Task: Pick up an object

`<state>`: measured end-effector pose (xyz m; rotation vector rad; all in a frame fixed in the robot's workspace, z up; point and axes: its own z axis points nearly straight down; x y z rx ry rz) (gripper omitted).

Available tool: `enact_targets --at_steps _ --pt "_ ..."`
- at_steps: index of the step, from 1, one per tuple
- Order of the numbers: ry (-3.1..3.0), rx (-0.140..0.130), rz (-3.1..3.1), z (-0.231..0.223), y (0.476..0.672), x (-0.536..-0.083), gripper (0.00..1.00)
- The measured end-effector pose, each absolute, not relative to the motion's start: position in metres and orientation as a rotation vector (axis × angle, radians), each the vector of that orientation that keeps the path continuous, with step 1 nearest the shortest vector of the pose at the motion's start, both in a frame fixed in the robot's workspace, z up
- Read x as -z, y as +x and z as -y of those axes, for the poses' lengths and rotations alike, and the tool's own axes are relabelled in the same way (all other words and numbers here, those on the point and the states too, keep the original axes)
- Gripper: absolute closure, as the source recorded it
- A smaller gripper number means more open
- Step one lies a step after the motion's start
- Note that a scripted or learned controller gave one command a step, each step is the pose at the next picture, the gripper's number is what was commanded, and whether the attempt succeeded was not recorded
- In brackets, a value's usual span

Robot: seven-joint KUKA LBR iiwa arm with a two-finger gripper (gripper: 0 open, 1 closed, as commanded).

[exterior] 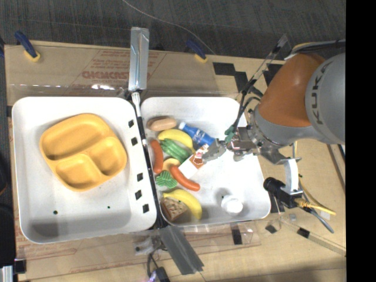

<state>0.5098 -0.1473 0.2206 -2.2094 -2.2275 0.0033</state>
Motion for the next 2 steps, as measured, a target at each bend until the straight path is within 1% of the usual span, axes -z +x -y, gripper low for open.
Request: enact_targets --at_steps 1,2 --pt "-2.398 -0.001 2.028 0.109 0.561 -0.131 0.00" --pt "-2.565 -0.002 1.812 0.085 0.541 -0.192 0.00"
